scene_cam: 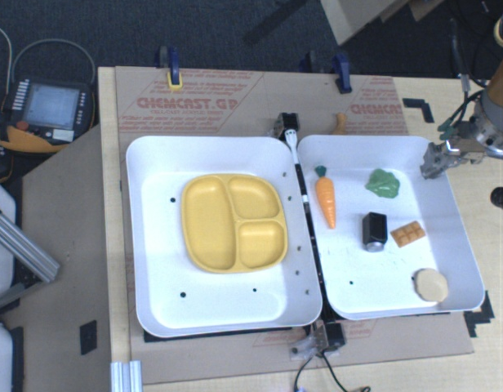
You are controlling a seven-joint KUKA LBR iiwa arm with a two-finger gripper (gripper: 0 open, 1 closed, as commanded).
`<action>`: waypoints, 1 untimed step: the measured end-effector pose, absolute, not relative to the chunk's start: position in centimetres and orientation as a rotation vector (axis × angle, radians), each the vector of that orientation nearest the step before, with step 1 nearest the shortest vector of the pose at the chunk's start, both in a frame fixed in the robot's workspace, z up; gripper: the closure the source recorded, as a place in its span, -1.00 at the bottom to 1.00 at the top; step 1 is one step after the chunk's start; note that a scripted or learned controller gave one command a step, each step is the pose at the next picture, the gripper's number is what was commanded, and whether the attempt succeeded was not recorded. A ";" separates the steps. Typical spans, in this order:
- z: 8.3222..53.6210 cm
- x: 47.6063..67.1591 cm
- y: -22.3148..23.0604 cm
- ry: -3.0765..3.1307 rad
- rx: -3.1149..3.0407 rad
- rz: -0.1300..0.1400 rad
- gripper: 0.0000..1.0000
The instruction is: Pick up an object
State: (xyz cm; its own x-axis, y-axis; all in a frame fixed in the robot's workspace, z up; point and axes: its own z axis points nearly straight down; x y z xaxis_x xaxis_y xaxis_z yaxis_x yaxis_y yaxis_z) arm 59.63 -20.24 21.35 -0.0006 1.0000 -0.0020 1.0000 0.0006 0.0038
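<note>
Gripper (434, 160) sits at the right bin's (349, 296) upper-right rim, grip state can't tell and nothing seen in it, likely staging to pick from the loose carrot (326, 202), green piece (383, 183), black can (375, 229), cracker (408, 234), round biscuit (431, 285) mid-right.

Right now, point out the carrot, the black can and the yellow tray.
carrot (326, 202): camera view, middle of the orange body.
black can (375, 229): camera view, middle of its side.
yellow tray (204, 219): camera view, floor of the large left compartment.
</note>
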 end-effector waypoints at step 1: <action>20.5 59.0 -14.8 2.230 2.219 -0.001 1.00</action>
